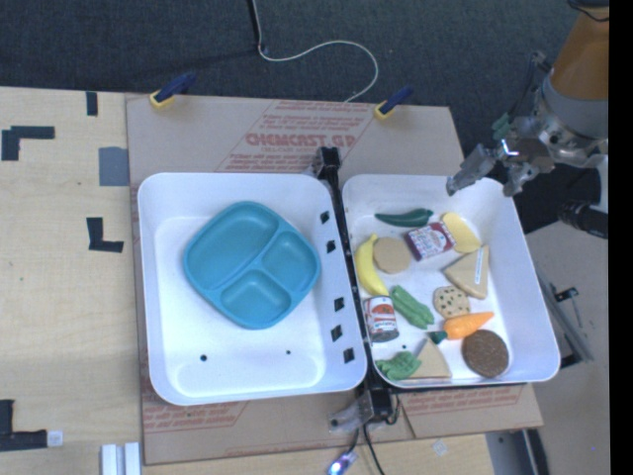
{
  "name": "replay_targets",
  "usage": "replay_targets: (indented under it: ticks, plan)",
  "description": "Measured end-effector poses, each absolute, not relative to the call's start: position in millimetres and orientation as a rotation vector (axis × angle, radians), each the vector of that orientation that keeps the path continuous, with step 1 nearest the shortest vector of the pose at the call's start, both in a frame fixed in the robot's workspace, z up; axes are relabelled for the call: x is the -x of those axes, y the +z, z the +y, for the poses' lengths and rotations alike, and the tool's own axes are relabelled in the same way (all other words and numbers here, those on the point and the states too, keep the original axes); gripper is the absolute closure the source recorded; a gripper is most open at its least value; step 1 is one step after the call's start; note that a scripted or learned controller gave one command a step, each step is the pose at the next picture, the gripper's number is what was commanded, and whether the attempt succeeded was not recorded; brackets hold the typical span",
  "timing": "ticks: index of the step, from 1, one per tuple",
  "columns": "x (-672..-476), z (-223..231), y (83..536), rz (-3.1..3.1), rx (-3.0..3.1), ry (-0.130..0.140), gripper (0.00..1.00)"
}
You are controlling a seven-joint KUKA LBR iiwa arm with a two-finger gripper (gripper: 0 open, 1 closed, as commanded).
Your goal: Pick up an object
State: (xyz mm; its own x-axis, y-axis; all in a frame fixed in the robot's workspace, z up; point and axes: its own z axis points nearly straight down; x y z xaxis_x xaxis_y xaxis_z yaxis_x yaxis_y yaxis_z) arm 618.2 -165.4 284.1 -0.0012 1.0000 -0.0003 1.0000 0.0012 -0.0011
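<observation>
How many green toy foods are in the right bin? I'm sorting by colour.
3: a dark green pepper at the back, a green pod mid-bin, a leafy piece at the front edge. Others may be hidden.

Even, soft light; slight blur

Toy food items [431,295] lying jumbled in right bin [521,234].

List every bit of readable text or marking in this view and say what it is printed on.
"CHEMCAST GP" in red, seen upside down: on the brown sheet under the bins.
A smaller red line beside it: too blurred to read.
Label on the small can: too small to read.
Label on the dark red packet: too small to read.
</observation>
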Motion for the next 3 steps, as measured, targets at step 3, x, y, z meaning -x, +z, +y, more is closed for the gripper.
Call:
replay_targets:
  ticks: [3]
  plan:
    - [-481.0,17,371,-2.225,2.21,0.007,0.0]
